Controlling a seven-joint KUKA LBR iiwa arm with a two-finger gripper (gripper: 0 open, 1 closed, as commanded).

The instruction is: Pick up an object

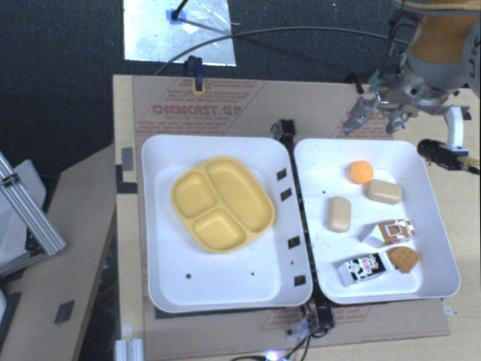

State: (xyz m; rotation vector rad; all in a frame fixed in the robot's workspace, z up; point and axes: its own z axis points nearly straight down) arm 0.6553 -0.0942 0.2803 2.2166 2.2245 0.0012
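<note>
The gripper (378, 116) hangs above the far edge of the right bin (436, 224), its two fingers spread apart with nothing between them. In that bin lie an orange ball (361, 172), two tan blocks (384, 192) (339, 214), a small carton (390, 232), a black-and-white box (364, 268) and a waffle piece (405, 259). The left bin (161, 224) holds a yellow divided plate (222, 203).
</note>
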